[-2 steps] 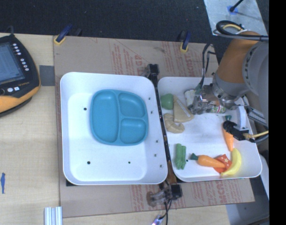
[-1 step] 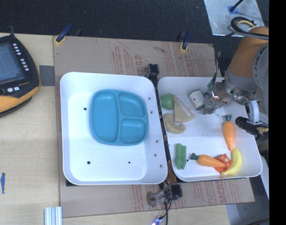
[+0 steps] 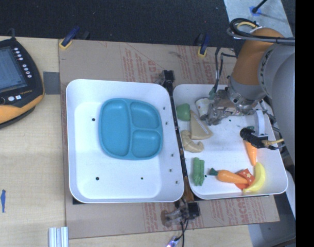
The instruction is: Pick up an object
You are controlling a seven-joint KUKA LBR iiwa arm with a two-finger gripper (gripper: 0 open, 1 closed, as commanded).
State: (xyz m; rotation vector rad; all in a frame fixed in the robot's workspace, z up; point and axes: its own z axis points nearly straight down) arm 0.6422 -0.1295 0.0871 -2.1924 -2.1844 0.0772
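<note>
**Camera view.** The gripper [image 3: 214,112] sits low over the upper-left part of the right bin [image 3: 229,148], with the arm reaching in from the right. The wrist body covers the tip, so it cannot be told whether the gripper is spread or pinched. Nothing is seen held.

The task names no particular object. The nearest candidate is the beige wedge [image 3: 199,129], which lies just below and left of the gripper, near the bin's left wall. A green round piece [image 3: 183,111] lies just left of the wedge, and beige scraps [image 3: 192,144] lie just below it.

**Risks, as judged.**
- **Crowding:** these three items lie close together. A closing gripper could catch two at once, or shove the wedge toward the wall and lose it.
- **Poor purchase:** the wedge's sloped faces look hard to grip, so it may slip free on closure.
- **Wall strike:** the wall is near, and a descent drifting left could hit it.

The carrot [image 3: 226,176], banana [image 3: 258,178] and green stick [image 3: 198,170] lie well apart along the lower edge and are not at risk. The left bin [image 3: 85,153] holds a blue divided plate [image 3: 130,128], which is not involved.
</note>
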